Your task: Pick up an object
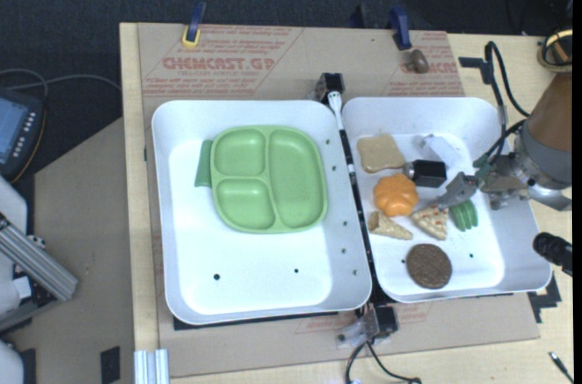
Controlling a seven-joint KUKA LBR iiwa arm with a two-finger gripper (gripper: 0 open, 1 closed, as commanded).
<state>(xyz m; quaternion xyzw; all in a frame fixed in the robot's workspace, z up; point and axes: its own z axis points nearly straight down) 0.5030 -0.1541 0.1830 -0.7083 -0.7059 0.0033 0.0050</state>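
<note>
Reaching in over the right edge of the right bin (479,271), the gripper (459,191) hangs low near that bin's middle. You cannot tell how far it is parted, or whether it has hold of anything.

Just beside it, toward the near edge, you have a green toy (465,215) and a pizza slice (431,221). An orange (396,194) sits nearer the bin's left edge, with a pale wedge (391,227) touching its near side. A slice of toast (381,153) lies toward the far left corner, and a brown cookie (428,266) rests close to the near edge.

In the left bin (182,218) a green divided plate (269,177) lies flat, closer to the far edge than the near one.
</note>
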